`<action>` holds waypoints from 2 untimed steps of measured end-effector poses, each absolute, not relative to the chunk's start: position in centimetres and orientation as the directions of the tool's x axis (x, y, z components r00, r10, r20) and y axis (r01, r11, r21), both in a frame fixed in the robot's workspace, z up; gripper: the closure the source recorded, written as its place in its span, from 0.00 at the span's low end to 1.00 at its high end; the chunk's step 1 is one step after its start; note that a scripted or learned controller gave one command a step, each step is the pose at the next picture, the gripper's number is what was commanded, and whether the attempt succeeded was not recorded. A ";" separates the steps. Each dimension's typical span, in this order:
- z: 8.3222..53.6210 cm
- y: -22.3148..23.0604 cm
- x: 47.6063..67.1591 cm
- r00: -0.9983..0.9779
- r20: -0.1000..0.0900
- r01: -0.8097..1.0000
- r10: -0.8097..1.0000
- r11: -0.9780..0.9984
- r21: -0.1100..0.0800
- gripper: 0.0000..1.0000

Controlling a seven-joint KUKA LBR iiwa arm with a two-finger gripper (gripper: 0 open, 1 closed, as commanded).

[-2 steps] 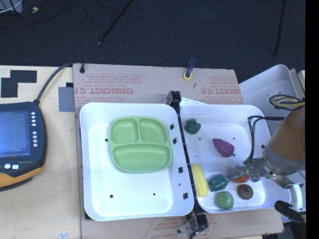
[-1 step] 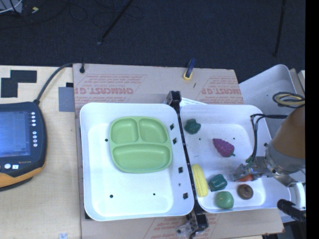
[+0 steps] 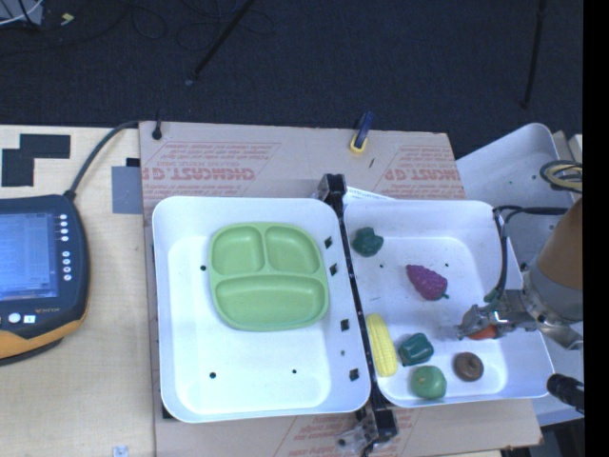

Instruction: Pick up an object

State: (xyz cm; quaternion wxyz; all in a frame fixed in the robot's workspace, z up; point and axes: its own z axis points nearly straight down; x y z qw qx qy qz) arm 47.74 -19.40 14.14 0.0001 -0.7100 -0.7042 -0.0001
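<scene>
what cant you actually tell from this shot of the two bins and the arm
- Gripper in the camera view: whether its fingers hold anything; they are small and blurred, with an orange-red bit among them that could be an object or a gripper part.
- Arm: mostly cut off by the right edge.
- Brown round item: too small to identify.
- Dark green item at the top of the right bin: shape unclear.
- Tablet screen: text unreadable, left part cut off.

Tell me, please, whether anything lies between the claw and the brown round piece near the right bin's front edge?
Nothing visible does. The claw sits low in the right bin, and the brown round piece lies just in front of it with bare white floor between. The green pepper and green apple lie off to the side.
</scene>
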 end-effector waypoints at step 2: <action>22.8 -19.5 47.3 -0.001 0.000 1.000 1.000 0.001 -0.001 1.00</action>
